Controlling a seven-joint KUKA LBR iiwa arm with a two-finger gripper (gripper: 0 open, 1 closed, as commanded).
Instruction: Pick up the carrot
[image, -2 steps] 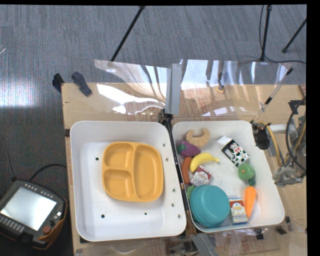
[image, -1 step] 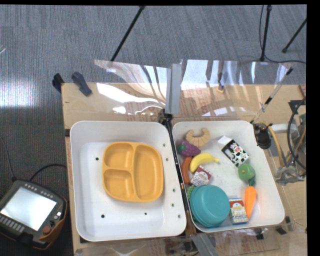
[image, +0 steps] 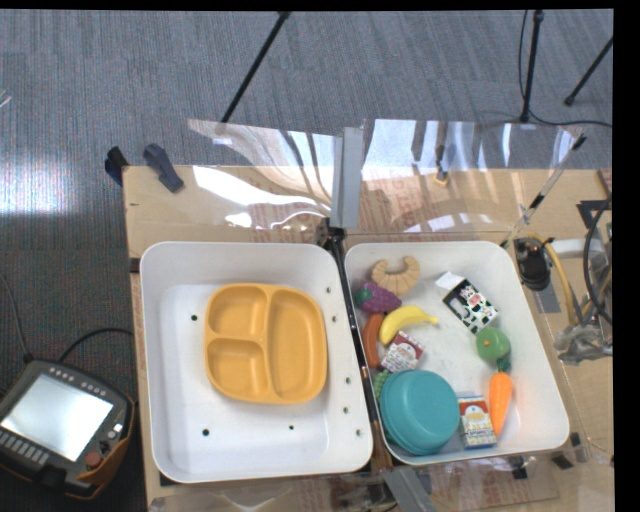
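Observation:
The carrot (image: 499, 400) is a short orange cone lying in the right bin (image: 535, 330), near its front right corner, with its tip pointing toward the front. A green apple (image: 492, 346) sits just behind it. A small orange-and-blue carton (image: 477, 422) lies against its left side. A teal bowl (image: 420, 410) stands further left of that carton.
The right bin also holds a banana (image: 405, 320), a croissant (image: 395, 272), purple grapes (image: 372, 296), a black-and-white carton (image: 470, 303), a red-and-white packet (image: 402, 352) and a reddish-orange long item (image: 372, 340). A yellow divided plate (image: 267, 342) lies in the left bin (image: 170, 400).

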